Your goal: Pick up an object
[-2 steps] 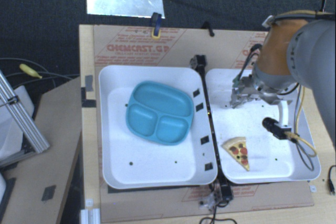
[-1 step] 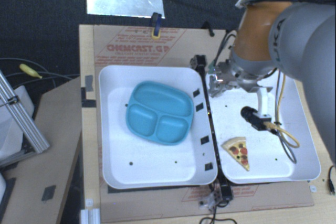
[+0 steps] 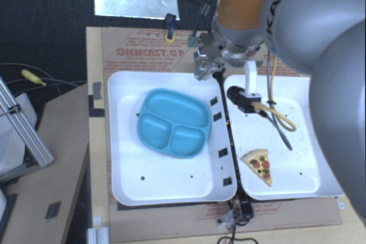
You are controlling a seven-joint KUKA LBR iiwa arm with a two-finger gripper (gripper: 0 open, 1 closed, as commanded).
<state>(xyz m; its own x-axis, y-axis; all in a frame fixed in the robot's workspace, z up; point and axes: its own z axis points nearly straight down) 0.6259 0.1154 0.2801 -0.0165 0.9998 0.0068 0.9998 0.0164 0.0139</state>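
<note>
Beneath the left bin [image 3: 121, 180], cardboard [image 3: 143, 43] printed CHEMCAST GP, end effector [image 3: 206, 70] at its back rim, grip unclear

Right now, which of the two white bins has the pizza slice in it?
The bin on the view's right: the pizza slice lies near its front edge. The left bin holds a blue divided plate.

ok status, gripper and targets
Gripper over back rim, where left white bin meets right white bin. Blue three-compartment plastic plate lies in left, toy pizza slice in right. Neither is obstructed.
</note>
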